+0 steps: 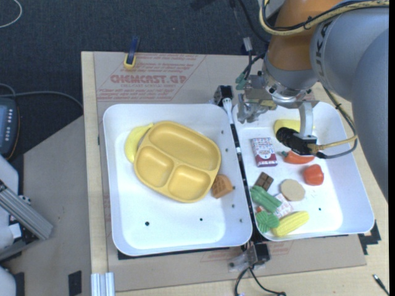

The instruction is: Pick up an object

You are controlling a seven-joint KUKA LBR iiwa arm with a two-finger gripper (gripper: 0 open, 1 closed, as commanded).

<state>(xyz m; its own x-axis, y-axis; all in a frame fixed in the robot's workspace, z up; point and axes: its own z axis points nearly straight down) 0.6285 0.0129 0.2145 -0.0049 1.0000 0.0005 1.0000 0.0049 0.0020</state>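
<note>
My gripper [273, 128] hangs over the back of the right bin [345, 184], open, one finger [245, 111] near the divider and the other finger [306, 123] to the right. A yellow piece [286, 127] lies below, between them, partly hidden. Nothing is gripped. In front of it lie a red and white box [263, 151], an orange-red piece [299, 159], a red tomato [313, 174], a brown block [264, 180], a tan disc [292, 190], a green piece [265, 199] and a yellow corn cob [290, 222].
The left bin [123, 214] bears a yellow divided tray [176, 159] resting on a yellow plate [131, 143], with a brown pastry piece [221, 185] at its right. The bulky grey arm [352, 36] overhangs the back right corner. Cardboard [148, 73] lies behind the bins.
</note>
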